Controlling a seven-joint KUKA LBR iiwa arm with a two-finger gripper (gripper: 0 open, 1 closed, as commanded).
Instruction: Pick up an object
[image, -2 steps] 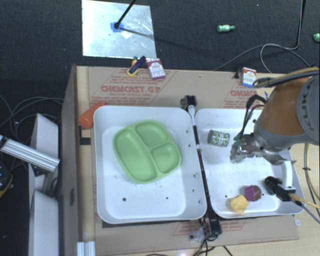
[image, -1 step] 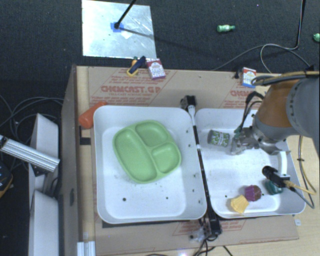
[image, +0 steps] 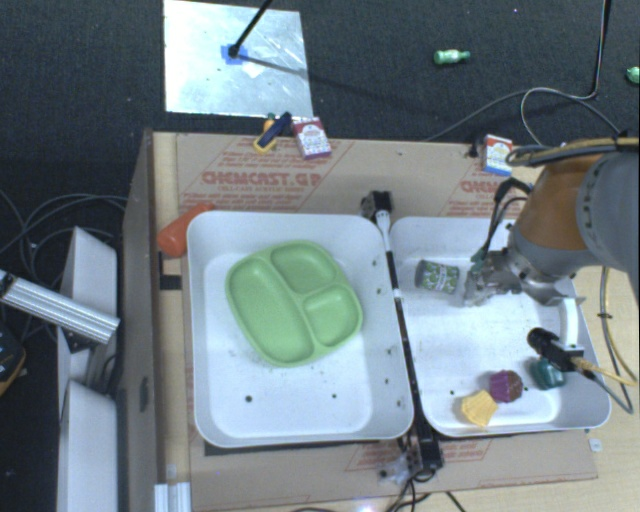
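Observation:
A small green can (image: 437, 276) lies on its side in the upper left part of the right bin (image: 440, 340). My gripper (image: 479, 285) is low in that bin, just right of the can and very close to it; whether they touch is unclear. The grey arm with its orange band (image: 560, 215) comes in from the right above it. Near the bin's front edge lie a purple object (image: 505, 385), a yellow block (image: 479, 408) and, further right, a teal object (image: 547, 376).
The left bin (image: 215, 400) holds a light green divided plate (image: 293, 301). An orange object (image: 172, 233) sits outside its upper left corner. Two small cartons (image: 313, 138) (image: 497, 154) rest on the board behind the bins.

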